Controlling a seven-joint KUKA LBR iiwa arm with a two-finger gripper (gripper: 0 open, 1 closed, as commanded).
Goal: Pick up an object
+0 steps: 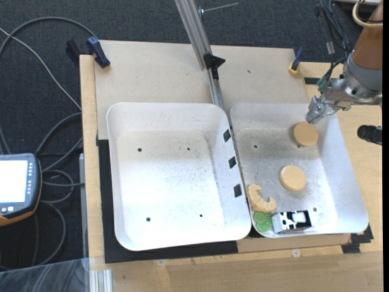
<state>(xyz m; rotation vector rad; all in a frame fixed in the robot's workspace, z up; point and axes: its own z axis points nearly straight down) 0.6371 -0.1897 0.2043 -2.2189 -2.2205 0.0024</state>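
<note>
2 tan discs in right bin [340,163], gripper [316,113] above far one.
We see upper disc [305,134] just below the fingertips, lower disc [293,178] mid-bin; jaw state we can't tell.

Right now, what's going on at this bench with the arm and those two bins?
The arm has its gripper over the upper right of the right bin, just above the upper tan disc. Nothing shows between its fingers, so no pick yet. A second tan disc lies lower in that bin, and a tan curved piece, a green piece and a black-and-white block sit along its near edge. The left bin sits beside it.
</note>
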